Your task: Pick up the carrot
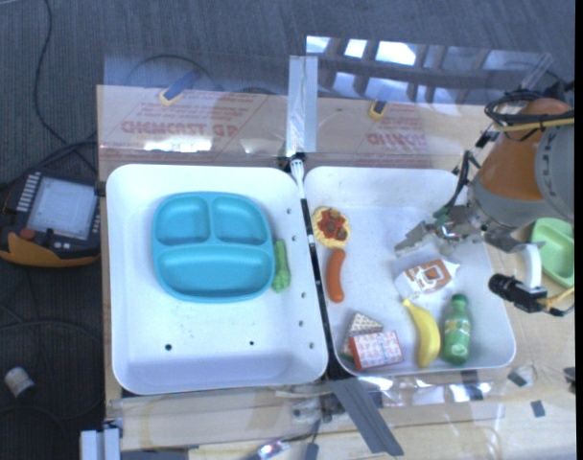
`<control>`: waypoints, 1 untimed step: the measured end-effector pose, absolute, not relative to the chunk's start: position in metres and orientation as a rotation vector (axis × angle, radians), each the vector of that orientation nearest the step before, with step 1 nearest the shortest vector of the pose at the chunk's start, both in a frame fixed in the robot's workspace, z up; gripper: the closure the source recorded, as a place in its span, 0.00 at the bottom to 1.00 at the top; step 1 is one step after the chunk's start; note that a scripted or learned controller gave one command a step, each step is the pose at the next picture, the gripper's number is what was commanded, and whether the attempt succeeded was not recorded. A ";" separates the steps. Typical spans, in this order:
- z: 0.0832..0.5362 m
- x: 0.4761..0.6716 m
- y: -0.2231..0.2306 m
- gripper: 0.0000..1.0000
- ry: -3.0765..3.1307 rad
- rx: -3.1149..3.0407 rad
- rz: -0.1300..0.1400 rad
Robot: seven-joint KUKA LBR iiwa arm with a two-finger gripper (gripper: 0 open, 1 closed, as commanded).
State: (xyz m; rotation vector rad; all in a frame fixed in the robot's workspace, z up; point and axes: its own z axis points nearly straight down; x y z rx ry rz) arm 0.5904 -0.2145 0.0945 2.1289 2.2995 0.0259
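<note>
The grey arm [522, 171], orange-banded, bends in over the right bin [387, 185], its gripper [421, 238] pointing left just above the floor, 2 thin fingers spread, nothing between them. In the left bin [128, 333] lies a smooth blue 3-compartment plate [213, 245], a slim green pod [281, 264] touching its right edge. The carrot [335, 274], a blunt orange stick, lies near the right bin's left wall, below a round pizza toy [330, 225]. Rightward: a printed carton [374, 349], curved yellow banana [425, 332], green bottle [455, 328].
</note>
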 end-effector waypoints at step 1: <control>0.321 0.643 -0.224 0.00 2.146 2.291 -0.004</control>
